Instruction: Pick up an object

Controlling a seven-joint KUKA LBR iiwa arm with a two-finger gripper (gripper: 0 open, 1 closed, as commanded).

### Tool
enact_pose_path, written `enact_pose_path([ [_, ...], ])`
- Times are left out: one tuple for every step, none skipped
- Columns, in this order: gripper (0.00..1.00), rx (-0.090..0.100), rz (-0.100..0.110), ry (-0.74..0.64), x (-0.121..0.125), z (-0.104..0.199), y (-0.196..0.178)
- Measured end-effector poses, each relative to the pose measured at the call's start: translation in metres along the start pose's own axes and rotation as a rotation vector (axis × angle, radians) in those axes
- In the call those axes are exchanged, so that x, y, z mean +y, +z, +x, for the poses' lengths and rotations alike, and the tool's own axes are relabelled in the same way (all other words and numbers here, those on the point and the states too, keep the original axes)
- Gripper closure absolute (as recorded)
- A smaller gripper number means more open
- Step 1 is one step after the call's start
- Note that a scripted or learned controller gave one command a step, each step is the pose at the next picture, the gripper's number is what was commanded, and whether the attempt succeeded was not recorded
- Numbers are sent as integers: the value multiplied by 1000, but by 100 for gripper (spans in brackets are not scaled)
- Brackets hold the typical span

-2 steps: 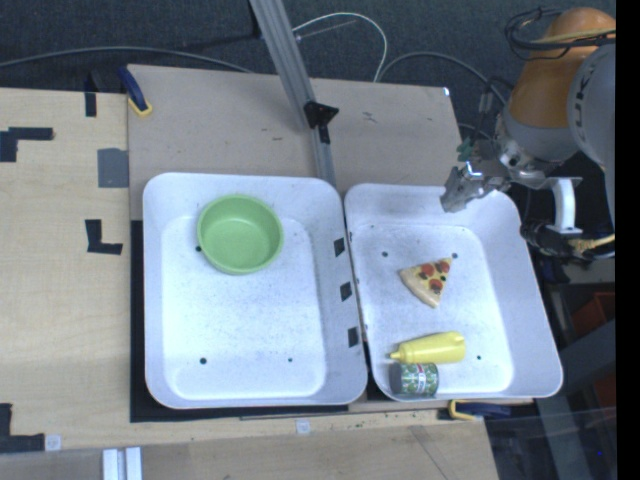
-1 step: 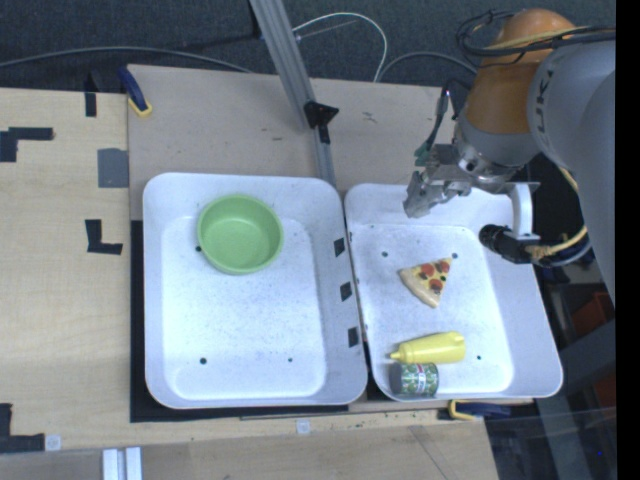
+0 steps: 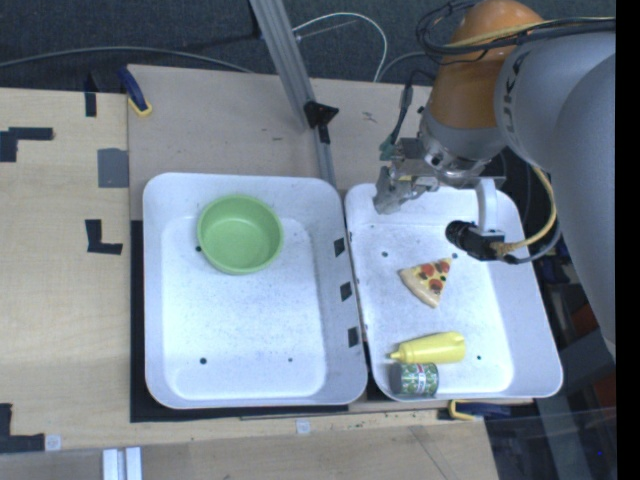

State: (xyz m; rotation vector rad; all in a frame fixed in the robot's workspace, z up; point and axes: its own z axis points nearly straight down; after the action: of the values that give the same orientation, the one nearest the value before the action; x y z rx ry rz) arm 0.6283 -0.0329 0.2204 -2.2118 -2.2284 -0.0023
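Toward the near half of the right bin point(image 3: 520, 368) lie the candidates for picking: a pizza slice point(image 3: 427, 280) flat near the bin's middle, a yellow squeeze bottle point(image 3: 432, 348) on its side nearer the front, and a small green can point(image 3: 414, 379) just beside the bottle, against the front rim. None is lifted or touched. Tool point(image 3: 396, 194) hangs over the far left corner of that bin, near the divide between bins, well apart from all three items; nothing sits in it, and whether it is spread or pressed together cannot be told at this angle. Arm point(image 3: 560, 98) comes in from the right, orange band over the wrist, a black cable fitting over the bin's right part. Left bin point(image 3: 160, 298) holds a green bowl point(image 3: 239, 233) upright in its far left part, also untouched. Both bins rest on the wood worktop point(image 3: 60, 298). Step judged: approach, grasp not begun. Next move likely calls for travelling toward the front of the bin to get above one item, pizza slice being nearest, then lining up and descending. Slice is thin and flat, so probably hard to pinch; the bottle looks the easier body to close across.
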Motion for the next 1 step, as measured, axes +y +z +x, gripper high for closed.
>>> enact_pose_path([
  [100,-1,1,1,2,49,-4],
])
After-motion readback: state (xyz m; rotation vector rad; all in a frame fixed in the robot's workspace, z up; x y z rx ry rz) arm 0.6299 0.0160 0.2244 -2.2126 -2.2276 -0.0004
